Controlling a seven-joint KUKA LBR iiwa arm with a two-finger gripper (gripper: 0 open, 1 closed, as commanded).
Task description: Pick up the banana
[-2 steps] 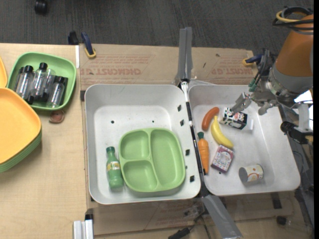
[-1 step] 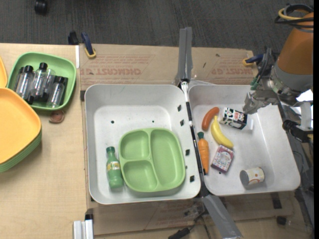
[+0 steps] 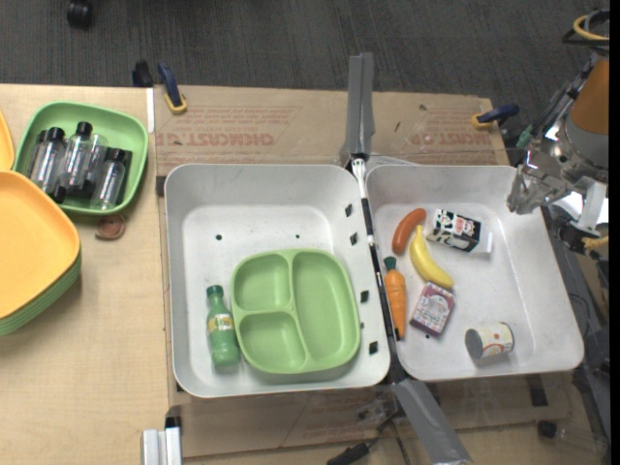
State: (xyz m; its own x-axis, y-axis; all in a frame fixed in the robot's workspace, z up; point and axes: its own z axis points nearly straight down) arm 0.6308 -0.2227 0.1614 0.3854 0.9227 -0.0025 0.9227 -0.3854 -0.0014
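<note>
The yellow banana [image 3: 427, 261] lies in the right bin [image 3: 542, 298], near its left side, running from upper left to lower right. A red-orange sausage [image 3: 408, 229] touches its upper end and a black-and-white milk carton [image 3: 455, 231] sits just to its right. My gripper [image 3: 528, 194] hangs at the bin's upper right corner, well to the right of the banana and apart from it. Nothing shows between its fingers.
A carrot [image 3: 395, 296], a pink packet [image 3: 432, 309] and a small white cup [image 3: 490, 340] also lie in the right bin. The left bin [image 3: 194, 211] holds a green divided plate [image 3: 294, 310] and a green bottle [image 3: 222, 325]. Orange plates [image 3: 34, 250] and a green tray of bottles [image 3: 81, 158] sit far left.
</note>
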